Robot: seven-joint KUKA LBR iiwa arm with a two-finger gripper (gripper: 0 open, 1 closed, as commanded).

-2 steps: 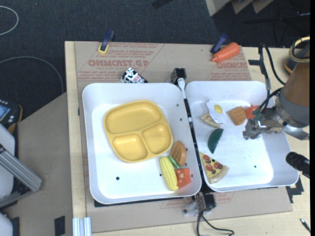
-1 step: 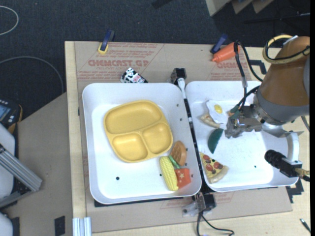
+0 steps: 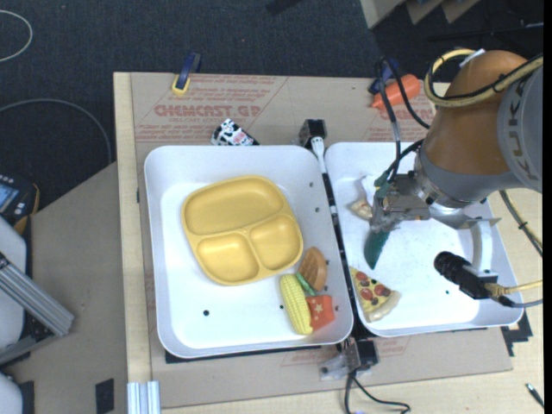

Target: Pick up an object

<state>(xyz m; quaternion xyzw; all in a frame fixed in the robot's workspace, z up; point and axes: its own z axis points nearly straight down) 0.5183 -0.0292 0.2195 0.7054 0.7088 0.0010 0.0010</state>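
camera view | tool (image 3: pixel 385 216) clamps teal obj (image 3: pixel 375 248) | pizza slice (image 3: pixel 376 293) nr, R bin (image 3: pixel 414 313)

Bench (image 3: pixel 259 102): cardboard-topped — printed red lettering.
On it: left bin (image 3: pixel 164 257) at 8 o'clock; right bin (image 3: pixel 414 324) at 4 — touching.
Far edge: yellow-blue clamp (image 3: pixel 184 74) at 11.

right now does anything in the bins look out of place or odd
Mostly tidy. One oddity: the pizza slice in the right bin sits hard against the divider near the front edge, apart from the other items. In the left bin, the corn and neighbouring toy food crowd the yellow tray.
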